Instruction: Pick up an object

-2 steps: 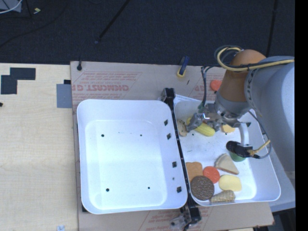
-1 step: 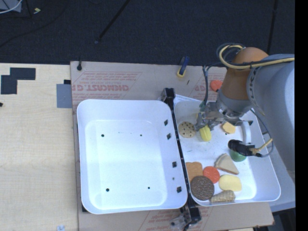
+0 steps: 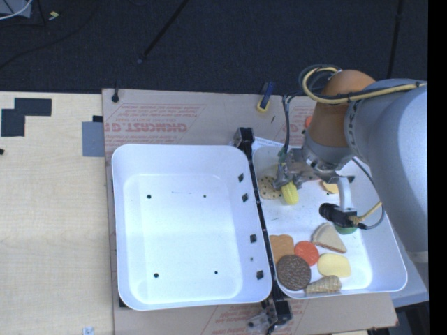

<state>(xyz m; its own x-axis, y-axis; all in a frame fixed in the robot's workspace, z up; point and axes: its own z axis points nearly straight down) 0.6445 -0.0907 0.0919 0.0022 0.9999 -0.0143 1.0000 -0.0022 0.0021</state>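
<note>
The gripper (image 3: 288, 185) hangs low over the far-left part of the right bin (image 3: 380, 279), a small yellow object (image 3: 290, 195) clamped between its fingers, just beside a speckled cookie (image 3: 268, 186); other toy foods crowd the bin's near end

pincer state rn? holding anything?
Pincer: low over the right bin, with a yellow piece at its tip. Open or closed cannot be told, nor whether it grips the piece.
</note>
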